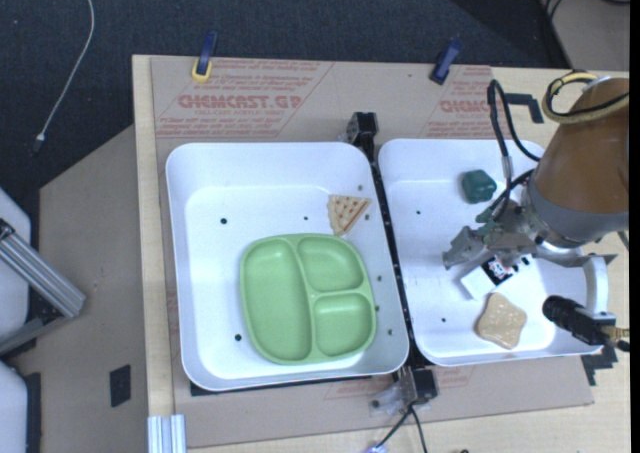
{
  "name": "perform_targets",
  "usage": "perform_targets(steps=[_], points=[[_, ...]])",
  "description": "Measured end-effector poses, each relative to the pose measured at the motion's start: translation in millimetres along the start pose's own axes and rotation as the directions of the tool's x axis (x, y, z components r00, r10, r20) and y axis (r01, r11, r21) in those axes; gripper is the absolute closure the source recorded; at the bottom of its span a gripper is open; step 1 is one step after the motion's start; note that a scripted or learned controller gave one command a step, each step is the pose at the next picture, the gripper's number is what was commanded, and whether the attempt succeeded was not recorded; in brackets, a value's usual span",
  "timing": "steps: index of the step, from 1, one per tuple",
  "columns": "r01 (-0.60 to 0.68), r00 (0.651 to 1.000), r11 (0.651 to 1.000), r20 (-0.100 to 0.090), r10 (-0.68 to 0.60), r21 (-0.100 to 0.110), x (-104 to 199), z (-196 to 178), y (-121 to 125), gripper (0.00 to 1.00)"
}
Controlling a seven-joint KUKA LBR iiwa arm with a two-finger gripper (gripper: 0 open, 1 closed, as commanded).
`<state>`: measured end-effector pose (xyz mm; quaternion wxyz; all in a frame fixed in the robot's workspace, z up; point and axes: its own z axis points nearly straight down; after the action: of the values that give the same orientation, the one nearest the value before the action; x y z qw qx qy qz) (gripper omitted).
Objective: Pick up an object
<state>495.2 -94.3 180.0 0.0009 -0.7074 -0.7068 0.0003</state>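
Objects: one cracker [346, 212], one plate [305, 297], one block [478, 185], one bread [500, 321].

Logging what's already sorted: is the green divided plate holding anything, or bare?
Bare. All three compartments of the green plate show plain green; the waffle-patterned cracker lies outside it on the left bin floor.

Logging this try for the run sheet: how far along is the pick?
Done: the end effector has reached into the right bin. In hand: nothing visibly; it sits low between the teal block and the tan toast piece. Left: gripping and lifting an object. The green divided plate and waffle chip lie in the left bin.
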Motion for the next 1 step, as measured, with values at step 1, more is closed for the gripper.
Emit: perform_targets(steps=[1], points=[[-0.001,1.0,1.0,-0.001,0.001,0.006,-7.4,47.3,-5.0,0.0]])
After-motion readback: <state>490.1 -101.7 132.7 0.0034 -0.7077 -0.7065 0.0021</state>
